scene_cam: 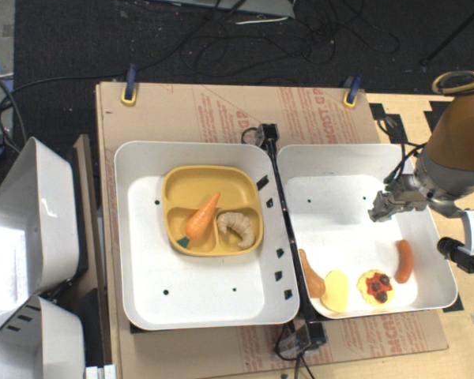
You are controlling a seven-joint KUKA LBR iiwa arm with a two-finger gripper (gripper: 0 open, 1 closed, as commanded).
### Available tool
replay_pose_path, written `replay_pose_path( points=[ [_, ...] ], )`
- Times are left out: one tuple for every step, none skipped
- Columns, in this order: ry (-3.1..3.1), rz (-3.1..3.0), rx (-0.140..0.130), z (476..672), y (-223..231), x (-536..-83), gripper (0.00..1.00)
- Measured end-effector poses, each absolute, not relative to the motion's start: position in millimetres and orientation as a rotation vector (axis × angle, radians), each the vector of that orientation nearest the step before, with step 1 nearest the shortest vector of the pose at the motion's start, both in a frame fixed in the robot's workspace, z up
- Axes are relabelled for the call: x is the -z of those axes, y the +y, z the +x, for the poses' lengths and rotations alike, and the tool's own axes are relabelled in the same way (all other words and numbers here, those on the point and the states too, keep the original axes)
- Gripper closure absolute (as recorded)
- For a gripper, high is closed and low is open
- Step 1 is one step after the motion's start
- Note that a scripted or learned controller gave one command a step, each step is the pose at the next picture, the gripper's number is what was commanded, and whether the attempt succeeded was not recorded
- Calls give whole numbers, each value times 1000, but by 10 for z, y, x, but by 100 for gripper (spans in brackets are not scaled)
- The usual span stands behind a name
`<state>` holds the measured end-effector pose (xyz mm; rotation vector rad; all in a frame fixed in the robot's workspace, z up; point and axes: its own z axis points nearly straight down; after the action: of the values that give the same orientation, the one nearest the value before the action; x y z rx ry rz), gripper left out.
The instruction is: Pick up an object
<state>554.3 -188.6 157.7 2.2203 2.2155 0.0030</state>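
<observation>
You have the gripper (385,206) over the right bin (332,192) — its grip I cannot tell. Near that bin's front wall: sausage (404,260), pizza (377,286), a yellow piece (336,289), possibly a drumstick (310,273). Left bin (142,235) — plate (182,188), carrot (203,215), shrimp (237,227).

Layout: two bins side by side on the bench, arm over the right bin.
Left bin (142,290): divided plate (180,188) sits toward its far edge, holding a carrot (203,215) left of a shrimp (237,227). Right bin (332,164): along its near edge lie a drumstick (310,275), a chip (336,289) and a small pizza (377,286); a sausage (404,260) near the right edge. Gripper (381,208) above the bin's right-centre.
</observation>
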Motion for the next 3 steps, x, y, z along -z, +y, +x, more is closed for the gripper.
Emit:
replay_pose_path(
  points=[
    [2219,2214,-5,5531,-1912,-2214,100],
    [2221,2217,-2,5539,-1913,-2319,100],
    [2229,2211,-4,5800,-1464,-2342,100]
  ],
)
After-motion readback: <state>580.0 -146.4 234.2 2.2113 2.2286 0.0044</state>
